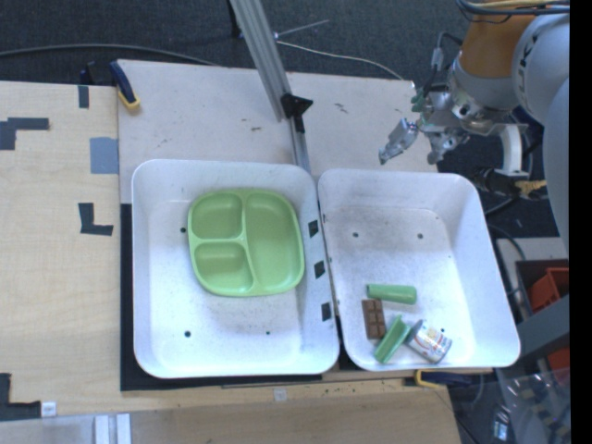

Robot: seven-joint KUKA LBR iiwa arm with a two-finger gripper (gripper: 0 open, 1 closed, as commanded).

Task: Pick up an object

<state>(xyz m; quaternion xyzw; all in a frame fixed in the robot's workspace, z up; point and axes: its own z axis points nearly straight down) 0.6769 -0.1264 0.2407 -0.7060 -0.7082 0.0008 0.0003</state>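
Observation:
In the right bin (467,248), near its front edge, lie several small objects: a green cylinder (391,293), a brown chocolate-like block (374,318), a green flat stick (390,339) and a small tin can (430,343). My gripper (400,143) hangs high above the back edge of the right bin, far from these objects, with nothing visibly in it. Its fingers are small and blurred against the bench.
The left bin (153,248) holds a green divided plate (247,241). A metal pole (264,49) slants down to the gap between the bins. Cables run over the bench at the back, and a blue and yellow tool (124,85) lies at the far left.

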